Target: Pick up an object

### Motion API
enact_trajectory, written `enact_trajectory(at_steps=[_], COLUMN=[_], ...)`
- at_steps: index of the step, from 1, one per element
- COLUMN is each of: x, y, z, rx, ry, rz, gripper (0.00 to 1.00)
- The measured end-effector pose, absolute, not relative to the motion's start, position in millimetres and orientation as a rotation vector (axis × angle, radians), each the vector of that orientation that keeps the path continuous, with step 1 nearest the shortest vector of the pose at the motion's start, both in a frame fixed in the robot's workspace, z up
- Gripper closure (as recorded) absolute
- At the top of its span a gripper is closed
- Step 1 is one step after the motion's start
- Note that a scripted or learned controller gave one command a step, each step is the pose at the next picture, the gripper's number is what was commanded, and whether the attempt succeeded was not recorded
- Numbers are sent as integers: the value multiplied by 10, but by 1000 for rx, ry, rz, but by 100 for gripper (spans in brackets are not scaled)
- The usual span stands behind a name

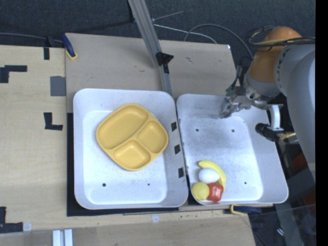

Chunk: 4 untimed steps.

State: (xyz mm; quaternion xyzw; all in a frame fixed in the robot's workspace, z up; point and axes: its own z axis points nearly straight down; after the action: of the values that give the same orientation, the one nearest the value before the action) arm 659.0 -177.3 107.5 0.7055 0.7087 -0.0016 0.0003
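Item: end effector [229, 108], state indeterminate, poised at 12 o'clock of the right shallow white plastic bin [256, 152].

Targets: yellow plastic banana [215, 168], white egg [207, 176], yellow ball [200, 190] and red piece [216, 191], clustered touching at 7 o'clock, well apart.

Risk: crowding against the wall may spoil a grasp.

Left bin [87, 152]: yellow compartment tray [132, 136].

Surface: tan wooden tabletop [31, 152]; dark floor beyond.

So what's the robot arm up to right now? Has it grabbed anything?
Gripper at right bin's far edge, nothing seen held. Small toy pile sits at the near edge, untouched. Yellow tray in left bin. Path clear.
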Motion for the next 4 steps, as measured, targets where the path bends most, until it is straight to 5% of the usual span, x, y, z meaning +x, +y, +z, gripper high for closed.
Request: enact_trajectory(at_steps=[3, 4], x=[6639, 6412], y=[-1784, -1207], z=[2566, 2499], rx=[2217, 2217], ry=[2221, 2229], rz=[3, -1], gripper=[100, 100])
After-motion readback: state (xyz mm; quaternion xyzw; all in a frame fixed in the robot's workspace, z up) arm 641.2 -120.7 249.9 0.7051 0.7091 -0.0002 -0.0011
